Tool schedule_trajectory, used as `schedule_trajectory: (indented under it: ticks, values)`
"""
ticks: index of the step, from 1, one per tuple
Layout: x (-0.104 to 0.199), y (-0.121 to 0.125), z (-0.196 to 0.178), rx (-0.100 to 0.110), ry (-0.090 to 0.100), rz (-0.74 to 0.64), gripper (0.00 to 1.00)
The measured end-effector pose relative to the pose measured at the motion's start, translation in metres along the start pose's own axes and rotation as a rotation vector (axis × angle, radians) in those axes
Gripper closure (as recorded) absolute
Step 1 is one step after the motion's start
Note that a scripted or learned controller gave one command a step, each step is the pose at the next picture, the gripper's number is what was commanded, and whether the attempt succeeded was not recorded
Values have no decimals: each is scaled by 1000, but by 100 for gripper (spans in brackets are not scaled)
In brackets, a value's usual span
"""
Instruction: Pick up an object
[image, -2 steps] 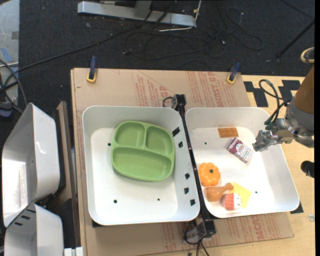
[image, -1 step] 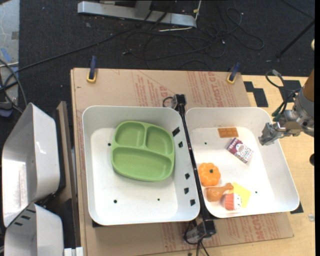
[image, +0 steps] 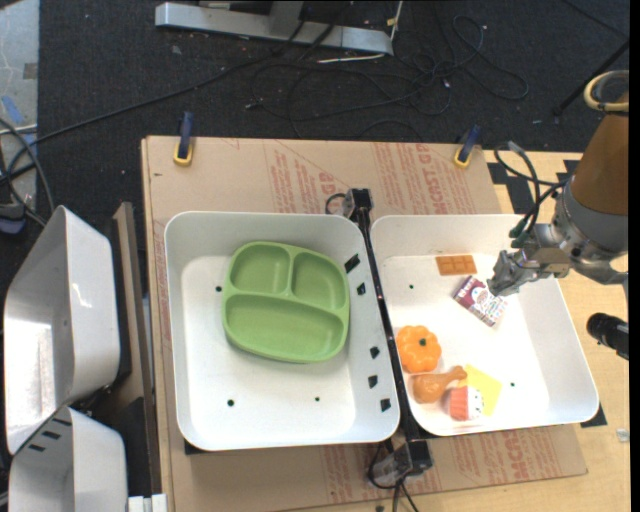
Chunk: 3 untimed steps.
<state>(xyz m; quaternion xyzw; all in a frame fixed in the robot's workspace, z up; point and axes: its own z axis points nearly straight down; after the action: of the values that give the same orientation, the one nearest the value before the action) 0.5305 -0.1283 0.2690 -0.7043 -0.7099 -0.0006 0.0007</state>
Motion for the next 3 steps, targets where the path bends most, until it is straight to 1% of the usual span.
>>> schedule_trajectory:
  ticks: [1,2,3]
  values:
    - [55,-5,-4,0,0,-1,100]
    - [109,-7,14,2,0,0,100]
    - [165,-12,10,0,0,-1,100]
